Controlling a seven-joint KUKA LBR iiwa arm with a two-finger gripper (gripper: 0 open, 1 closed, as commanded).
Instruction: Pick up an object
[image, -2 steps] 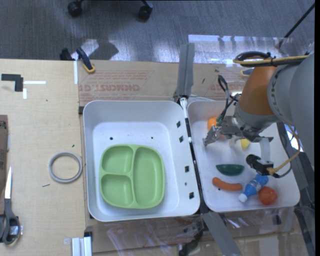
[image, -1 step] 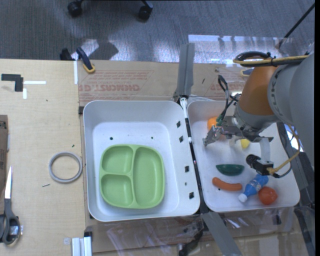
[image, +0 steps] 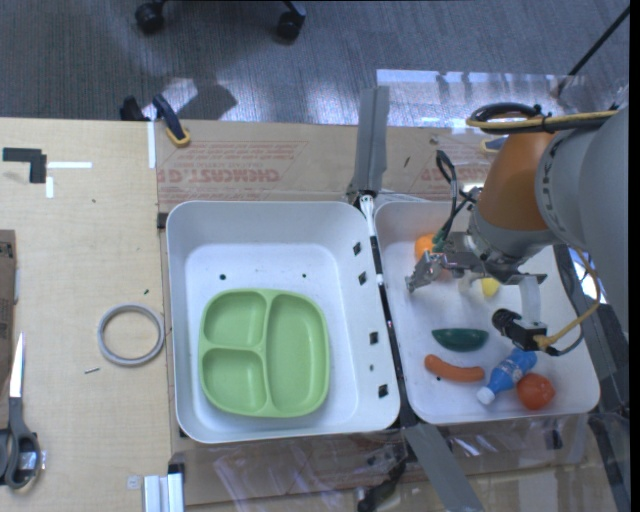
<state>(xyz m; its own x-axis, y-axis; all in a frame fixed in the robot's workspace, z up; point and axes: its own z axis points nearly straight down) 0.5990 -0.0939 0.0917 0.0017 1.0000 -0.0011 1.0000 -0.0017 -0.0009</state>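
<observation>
Yellow object (image: 489, 288) and orange object (image: 426, 243) partly behind the arm (image: 540, 180).

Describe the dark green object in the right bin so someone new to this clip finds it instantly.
Start at the right bin, the one the arm reaches into. Below the gripper, near the bin's middle, lies the dark green bowl-like piece, just above the orange sausage. It is the only dark green thing there; its neighbours are orange, yellow, red and blue.

Tape ring (image: 131, 333), scissors (image: 17, 440) on bench left; green divided tray (image: 266, 352) in left bin (image: 190, 235).
</observation>
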